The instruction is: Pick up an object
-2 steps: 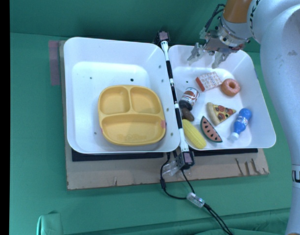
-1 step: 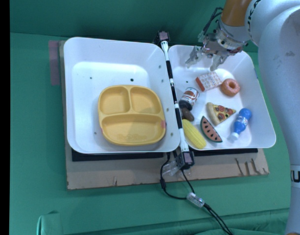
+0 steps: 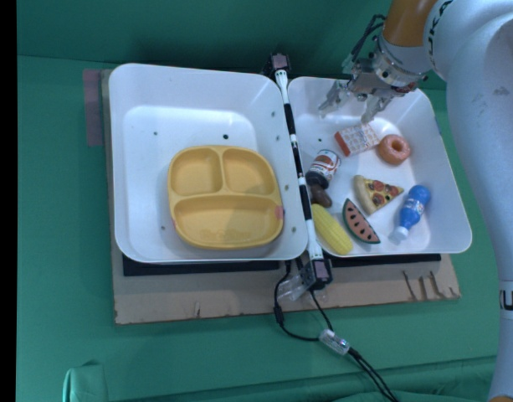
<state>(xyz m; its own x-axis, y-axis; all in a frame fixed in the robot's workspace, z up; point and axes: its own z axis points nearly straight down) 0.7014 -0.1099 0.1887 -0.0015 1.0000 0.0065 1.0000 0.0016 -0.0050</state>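
My gripper (image 3: 351,102) hangs over the back of the right bin (image 3: 444,174), its fingers spread open with nothing between them. Just below and in front of it lies a small white and red carton (image 3: 356,138). To the carton's right is a glazed donut (image 3: 394,149). Further forward lie a dark jar with a red label (image 3: 324,168), a pizza slice (image 3: 376,193), a blue bottle (image 3: 411,210), a watermelon slice (image 3: 359,222), a corn cob (image 3: 331,229) and a small brown item (image 3: 321,196).
The left bin (image 3: 139,124) holds a yellow divided plate (image 3: 225,196). A black and white bar (image 3: 294,149) runs between the bins. Cables (image 3: 323,333) trail off the front of the cardboard base. Green cloth surrounds the bench.
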